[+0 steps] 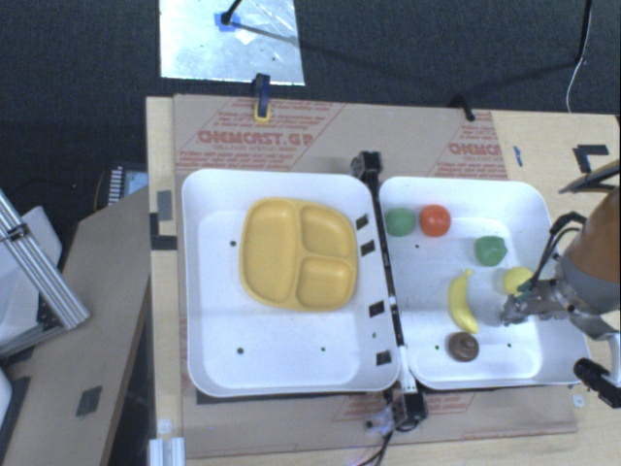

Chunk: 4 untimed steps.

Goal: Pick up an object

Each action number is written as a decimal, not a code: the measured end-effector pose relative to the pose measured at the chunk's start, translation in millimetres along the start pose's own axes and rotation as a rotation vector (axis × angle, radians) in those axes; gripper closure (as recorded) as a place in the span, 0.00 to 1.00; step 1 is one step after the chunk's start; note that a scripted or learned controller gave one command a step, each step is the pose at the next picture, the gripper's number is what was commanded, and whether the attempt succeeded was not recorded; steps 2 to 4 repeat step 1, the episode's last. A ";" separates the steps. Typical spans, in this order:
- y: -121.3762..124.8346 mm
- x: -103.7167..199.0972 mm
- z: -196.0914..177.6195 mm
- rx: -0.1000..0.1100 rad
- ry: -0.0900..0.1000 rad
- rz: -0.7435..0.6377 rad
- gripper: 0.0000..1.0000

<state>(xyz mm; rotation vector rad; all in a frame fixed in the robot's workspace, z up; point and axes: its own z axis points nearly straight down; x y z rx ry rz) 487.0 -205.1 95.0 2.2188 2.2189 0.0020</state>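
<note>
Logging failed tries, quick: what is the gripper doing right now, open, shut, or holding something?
Gripper: low over the right bin, near the banana and a yellow object; open or shut cannot be told.

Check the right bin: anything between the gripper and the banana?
Nothing visible. The gripper sits low near the right bin's right side, and the banana lies just to its left across bare bin floor. The small yellow object is beside the gripper, above that path, and the brown ball lies below it.
</note>
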 end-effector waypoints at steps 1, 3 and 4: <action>-0.6 5.6 -45.3 -0.002 0.000 -0.004 1.00; -0.6 5.6 -45.3 -0.002 0.000 -0.004 1.00; -0.6 5.6 -45.3 -0.002 0.000 -0.004 1.00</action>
